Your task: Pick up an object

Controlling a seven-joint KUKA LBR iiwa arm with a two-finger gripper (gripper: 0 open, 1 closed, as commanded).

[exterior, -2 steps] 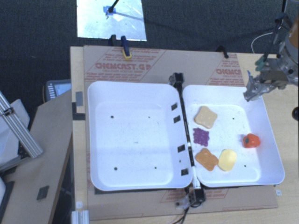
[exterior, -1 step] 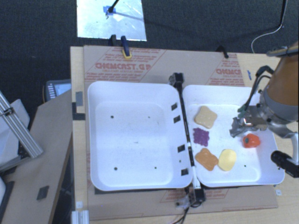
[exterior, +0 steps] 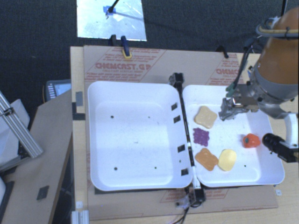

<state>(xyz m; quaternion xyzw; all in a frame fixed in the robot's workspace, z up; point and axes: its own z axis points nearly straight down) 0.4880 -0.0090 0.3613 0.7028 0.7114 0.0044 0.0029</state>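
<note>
Yellow piece [exterior: 227, 159] and orange piece [exterior: 206, 158] are being left loose at near wall of right bin [exterior: 273, 177], nearest camera. Gripper [exterior: 227, 110] is being hovered beside tan piece [exterior: 205, 117], likely target; clench state cannot be told.

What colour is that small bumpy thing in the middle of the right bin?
Purple, seen in the camera view.

2 white bins [exterior: 135, 92]: smooth glossy plastic. Bench board [exterior: 140, 62]: matt printed cardboard.
</note>
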